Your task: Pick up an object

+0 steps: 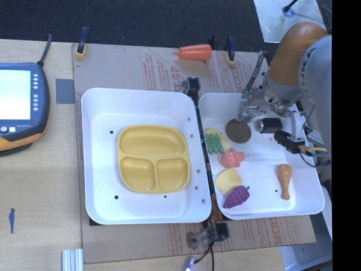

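The right white bin point(304, 205) holds several toy foods. A brown round disc point(238, 131) lies near its back left, with a yellow-green corn piece point(214, 141) beside it. In front of these are a pink piece point(232, 158), a pale yellow piece point(227, 179) and purple grapes point(237, 196). A tan drumstick point(285, 180) lies toward the right. My gripper point(246, 115) hangs low over the bin's back, just above and behind the brown disc. The wrist body hides its tips.
The left white bin point(96, 151) holds a yellow divided plate point(153, 158). An orange toy carrot point(194, 52) lies on the cardboard behind the bins. A control pendant point(20, 106) rests at the far left. Clamps point(193, 86) stand at the bins' shared edge.
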You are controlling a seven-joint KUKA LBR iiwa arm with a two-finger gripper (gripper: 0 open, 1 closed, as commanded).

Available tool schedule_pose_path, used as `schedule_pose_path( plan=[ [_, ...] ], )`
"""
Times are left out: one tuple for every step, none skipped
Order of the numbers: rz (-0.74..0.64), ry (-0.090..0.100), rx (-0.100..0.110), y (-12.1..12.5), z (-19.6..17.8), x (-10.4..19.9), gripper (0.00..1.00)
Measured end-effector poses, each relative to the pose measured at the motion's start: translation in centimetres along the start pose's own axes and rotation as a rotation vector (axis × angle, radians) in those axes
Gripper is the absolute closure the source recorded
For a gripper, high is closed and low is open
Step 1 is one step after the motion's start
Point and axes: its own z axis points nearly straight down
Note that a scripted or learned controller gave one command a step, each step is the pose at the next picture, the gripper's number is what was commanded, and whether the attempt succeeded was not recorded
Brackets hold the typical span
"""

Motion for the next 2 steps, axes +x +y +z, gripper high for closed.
schedule_pose_path(
  plan=[
    [0.0, 0.0, 0.001, 0.0, 0.0, 0.0, 0.0],
    [0.001, 0.0, 0.007, -0.2, 1.3, 0.5, 0.0]
  ],
)
